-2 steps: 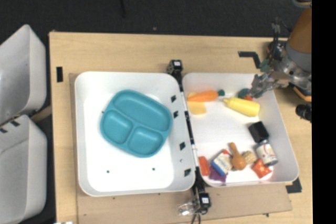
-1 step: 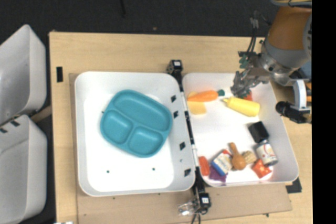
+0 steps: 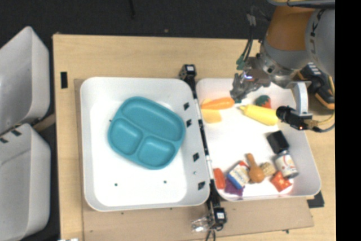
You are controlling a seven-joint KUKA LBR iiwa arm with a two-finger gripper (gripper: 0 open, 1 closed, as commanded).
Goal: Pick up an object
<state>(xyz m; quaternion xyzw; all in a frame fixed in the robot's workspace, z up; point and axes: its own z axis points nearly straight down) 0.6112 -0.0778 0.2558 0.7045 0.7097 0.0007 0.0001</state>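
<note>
Two bins on worktop (image 3: 67, 59); jaws hang over right bin (image 3: 304, 147) far end, beside carrot (image 3: 217, 103). Grip state: can't tell. Advice: drop straight, centre on carrot, avoid banana (image 3: 260, 114) nr it.

Grey arm (image 3: 304, 36) — orange band, yellow cables, dark end effector (image 3: 243, 87).

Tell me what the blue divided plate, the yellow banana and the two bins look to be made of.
Blue divided plate: likely moulded plastic, matte, one even colour with soft rounded compartment ridges. Yellow banana: probably toy plastic, smooth with a uniform colour. Left bin and right bin: seemingly thin white plastic, slightly glossy, with rounded corners and shallow formed walls.
</note>
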